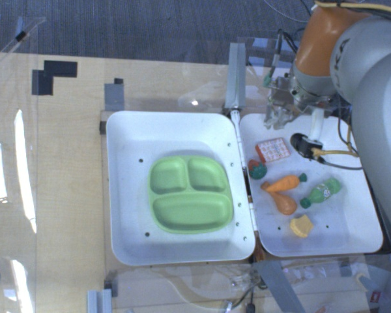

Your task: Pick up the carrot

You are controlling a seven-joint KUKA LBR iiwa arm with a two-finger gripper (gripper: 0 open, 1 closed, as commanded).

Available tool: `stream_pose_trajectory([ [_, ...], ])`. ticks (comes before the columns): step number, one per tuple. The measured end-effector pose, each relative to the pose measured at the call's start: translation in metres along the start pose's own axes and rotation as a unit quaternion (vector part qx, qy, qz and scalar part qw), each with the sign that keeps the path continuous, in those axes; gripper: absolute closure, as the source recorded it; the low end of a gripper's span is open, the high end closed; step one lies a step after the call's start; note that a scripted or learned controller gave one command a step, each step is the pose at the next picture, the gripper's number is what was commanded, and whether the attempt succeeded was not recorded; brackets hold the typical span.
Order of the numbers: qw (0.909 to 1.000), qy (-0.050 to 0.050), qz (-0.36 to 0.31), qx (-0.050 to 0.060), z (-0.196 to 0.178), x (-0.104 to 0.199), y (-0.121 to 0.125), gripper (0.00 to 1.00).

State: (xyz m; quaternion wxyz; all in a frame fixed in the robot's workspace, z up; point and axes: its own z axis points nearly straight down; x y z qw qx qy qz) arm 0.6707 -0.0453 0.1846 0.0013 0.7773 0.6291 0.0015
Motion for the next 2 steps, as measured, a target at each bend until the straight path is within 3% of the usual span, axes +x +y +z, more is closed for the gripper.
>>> stream_pose_trajectory([
  [1, 0.9987, 0.001, 0.050, -0.007, 0.079, -0.042, -0.031, 1.00],
  [2, 0.9217, -0.001, 0.388, 0.001, 0.001, -0.008, -0.088, 1.00],
])
